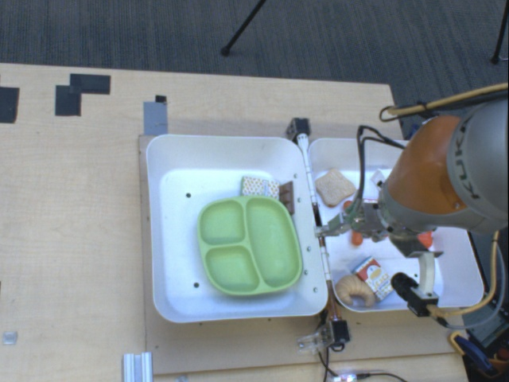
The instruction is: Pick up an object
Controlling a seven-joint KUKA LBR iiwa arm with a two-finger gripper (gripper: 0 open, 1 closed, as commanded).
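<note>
My gripper hangs low over the right bin, its tip hidden under my own wrist, so I cannot tell what, if anything, it has. Candidates lie close: a bread slice far, a croissant and small carton near. Crowding risks a glancing miss or bumping the bin wall. The left bin holds a green divided plate; pale wooden bench, dark carpet beyond.
</note>
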